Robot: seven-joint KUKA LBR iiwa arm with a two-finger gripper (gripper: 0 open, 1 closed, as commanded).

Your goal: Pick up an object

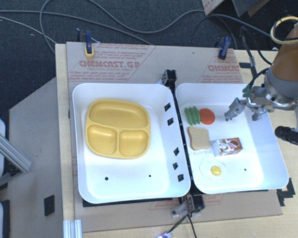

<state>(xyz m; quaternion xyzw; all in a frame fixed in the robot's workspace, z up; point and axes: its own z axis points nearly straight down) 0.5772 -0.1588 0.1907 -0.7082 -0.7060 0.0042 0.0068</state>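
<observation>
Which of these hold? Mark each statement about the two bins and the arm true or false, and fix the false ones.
1. The yellow divided plate lies in the left bin. True.
2. The toy bread slice rests on the yellow divided plate. False: it lies in the right bin, below the green beans.
3. The toy tomato sits right beside the green beans. True.
4. The pincer holds the fried egg. False: the egg lies on the bin floor near the front edge, well away from the pincer, which has nothing between its fingers.
5. The small snack packet lies to the right of the toy bread slice. True.
</observation>
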